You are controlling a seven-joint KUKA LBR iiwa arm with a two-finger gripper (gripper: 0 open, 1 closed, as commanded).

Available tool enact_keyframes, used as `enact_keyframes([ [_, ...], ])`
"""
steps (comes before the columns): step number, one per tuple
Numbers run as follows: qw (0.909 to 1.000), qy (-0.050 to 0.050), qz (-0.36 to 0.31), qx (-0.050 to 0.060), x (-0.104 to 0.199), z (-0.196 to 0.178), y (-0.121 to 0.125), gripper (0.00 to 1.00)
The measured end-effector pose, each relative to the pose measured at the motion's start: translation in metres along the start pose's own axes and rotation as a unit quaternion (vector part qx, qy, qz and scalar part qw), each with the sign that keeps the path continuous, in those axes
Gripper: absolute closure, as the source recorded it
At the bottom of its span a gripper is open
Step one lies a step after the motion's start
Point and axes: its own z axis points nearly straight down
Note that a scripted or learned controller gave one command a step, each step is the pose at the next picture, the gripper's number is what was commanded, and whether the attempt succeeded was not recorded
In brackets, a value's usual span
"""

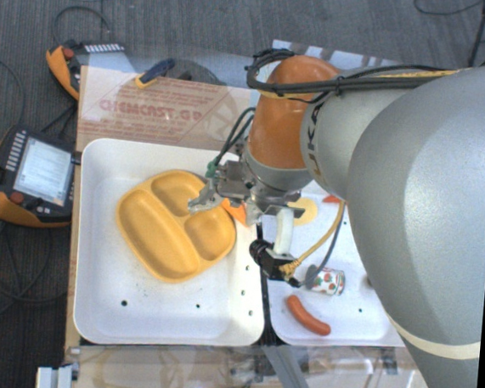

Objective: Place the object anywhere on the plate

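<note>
My arm (422, 189) came in from the right and bent down over the two bins on the counter (139, 115). It was big and grey, and its orange band (289, 108) sat just above my tool (211, 196).

My tool hung over the left bin (128, 314), right above the right side of the plate (158, 232). The plate was yellow, with three dips in it, and it lay flat near the middle of that bin. I could not tell if my tool was spread or pressed together, as my own wrist hid too much of it.

A small orange bit (239, 213) peeked out just beside my tool, at the right rim of the plate. I could not tell if my tool was pinching it, or if it lay on the plate or on the bin next to it.

The right bin (366, 329) was partly hidden under my arm. A red sausage (308, 315) lay near its front edge. A little white cup (329, 282) with red dots lay on its side just behind the sausage. A pale yellow thing (311, 211) sat further back, close to my wrist, and a tiny red thing (332, 199) was just past it.

A thin yellow wire (331, 236) curled down from my wrist over the right bin.

On the floor (35, 41) to the left of the counter lay a box with a bright screen (35, 179)
</note>
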Motion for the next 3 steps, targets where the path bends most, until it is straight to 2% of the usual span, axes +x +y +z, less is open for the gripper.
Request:
enact_keyframes([
  [1,1.0,0.0,-0.001,0.002,0.0013,-0.0073,-0.0001,1.0],
  [2,1.0,0.0,-0.001,0.002,0.0012,-0.0072,-0.0001,0.0],
  [3,1.0,0.0,-0.001,0.002,0.0012,-0.0072,-0.0001,0.0],
])
